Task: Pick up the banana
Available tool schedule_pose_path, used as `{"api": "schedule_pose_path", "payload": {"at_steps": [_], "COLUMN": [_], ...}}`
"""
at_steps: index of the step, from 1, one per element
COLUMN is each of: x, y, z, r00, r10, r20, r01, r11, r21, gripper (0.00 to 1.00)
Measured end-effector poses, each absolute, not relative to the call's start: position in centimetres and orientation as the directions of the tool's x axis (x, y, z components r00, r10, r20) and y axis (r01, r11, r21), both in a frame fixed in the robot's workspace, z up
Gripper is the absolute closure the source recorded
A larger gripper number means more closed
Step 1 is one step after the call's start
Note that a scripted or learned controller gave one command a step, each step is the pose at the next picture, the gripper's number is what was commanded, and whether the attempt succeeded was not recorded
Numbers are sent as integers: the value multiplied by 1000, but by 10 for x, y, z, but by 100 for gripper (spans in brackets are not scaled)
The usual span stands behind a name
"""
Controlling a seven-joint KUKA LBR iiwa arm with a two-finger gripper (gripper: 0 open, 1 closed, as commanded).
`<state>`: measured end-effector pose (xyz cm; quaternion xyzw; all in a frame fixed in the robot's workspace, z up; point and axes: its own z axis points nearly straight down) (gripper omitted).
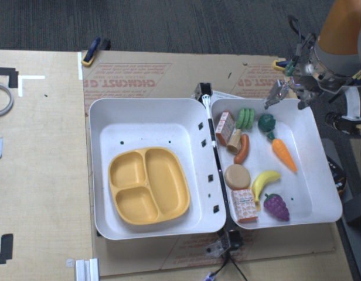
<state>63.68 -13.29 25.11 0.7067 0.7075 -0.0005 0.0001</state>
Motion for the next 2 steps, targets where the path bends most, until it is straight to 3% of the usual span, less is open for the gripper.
{"api": "schedule_pose_path", "payload": {"at_steps": [1, 2], "x": [567, 493], "y": [-171, -124], "z": [161, 134], "r00": [-143, -78], "r10": [990, 997], "r20": [0, 0], "r01": [990, 997], "r11": [143, 78], "r21": [0, 0], "gripper": [0, 0]}}
